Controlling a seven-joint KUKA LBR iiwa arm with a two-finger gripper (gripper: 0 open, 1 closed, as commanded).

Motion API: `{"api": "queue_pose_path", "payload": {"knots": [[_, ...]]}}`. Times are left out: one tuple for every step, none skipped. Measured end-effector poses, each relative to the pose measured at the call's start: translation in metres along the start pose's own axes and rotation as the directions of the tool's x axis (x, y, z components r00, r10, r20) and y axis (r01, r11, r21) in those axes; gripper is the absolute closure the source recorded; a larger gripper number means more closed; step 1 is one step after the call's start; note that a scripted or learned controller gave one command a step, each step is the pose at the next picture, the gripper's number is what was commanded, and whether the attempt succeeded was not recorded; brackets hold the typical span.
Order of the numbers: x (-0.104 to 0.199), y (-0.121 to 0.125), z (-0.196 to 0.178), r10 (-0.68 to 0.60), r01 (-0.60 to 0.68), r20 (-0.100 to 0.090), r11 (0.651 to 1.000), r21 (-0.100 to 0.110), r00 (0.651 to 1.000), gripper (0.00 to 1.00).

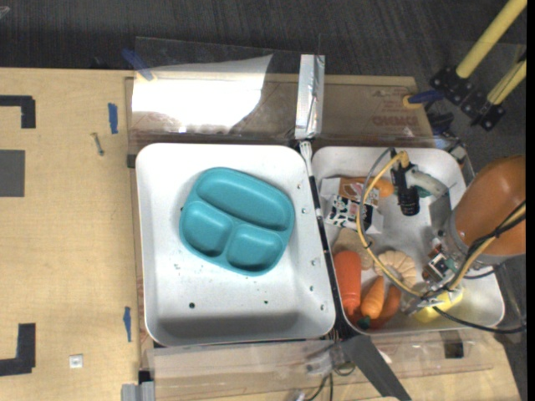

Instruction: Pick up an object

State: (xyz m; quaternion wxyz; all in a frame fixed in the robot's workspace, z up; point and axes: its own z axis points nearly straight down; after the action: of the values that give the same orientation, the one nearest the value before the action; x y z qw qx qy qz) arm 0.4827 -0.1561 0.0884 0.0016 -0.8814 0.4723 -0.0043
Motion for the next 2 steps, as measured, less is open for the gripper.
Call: {"api": "queue_pose_path", "payload": {"knots": [[0.072,-0.072,-0.077,-0.098,0.098,0.005,0.995,0.0,0.995,0.0],[0.061,-0.031,-0.028,0.001,0.0,-0.026,1.0,0.016,1.0,0.0]]}}
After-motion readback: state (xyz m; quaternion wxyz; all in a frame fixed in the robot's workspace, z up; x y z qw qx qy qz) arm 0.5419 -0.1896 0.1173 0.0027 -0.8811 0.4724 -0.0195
